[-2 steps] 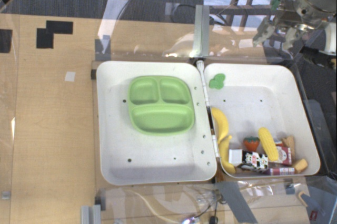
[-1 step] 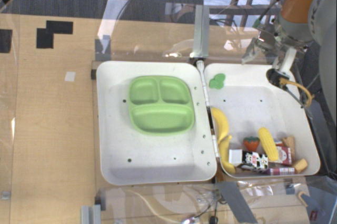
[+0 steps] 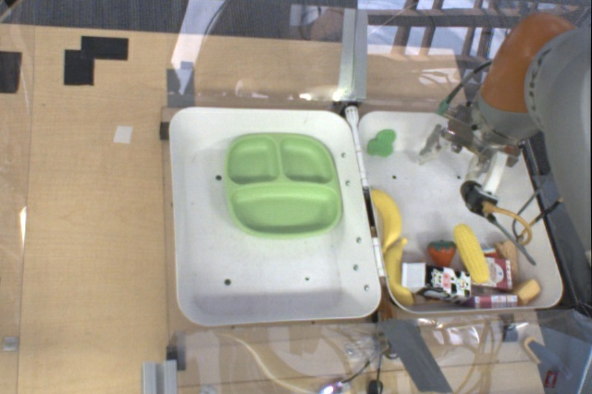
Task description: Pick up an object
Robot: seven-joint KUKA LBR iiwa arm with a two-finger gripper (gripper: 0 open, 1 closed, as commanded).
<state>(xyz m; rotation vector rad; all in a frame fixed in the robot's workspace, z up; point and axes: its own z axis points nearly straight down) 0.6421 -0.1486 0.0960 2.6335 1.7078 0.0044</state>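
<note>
My gripper (image 3: 455,168) hangs over the upper right part of the right bin (image 3: 421,198), below the orange band of the arm (image 3: 518,59). Its fingers look spread open, with nothing between them. A small green object (image 3: 381,141) lies to its left near the bin's top left corner. A yellow banana (image 3: 388,221) lies along the bin's left wall, with a second banana (image 3: 398,279) below it. At the bottom right sit a yellow corn cob (image 3: 472,253), a red strawberry-like item (image 3: 442,251) and small printed boxes (image 3: 442,281).
The left bin (image 3: 199,272) holds a green divided plate (image 3: 282,182). A metal divider (image 3: 365,198) separates the two bins. A red box (image 3: 500,272) and a small tan piece (image 3: 527,291) crowd the right bin's lower right corner. Cables (image 3: 509,221) trail beside the gripper.
</note>
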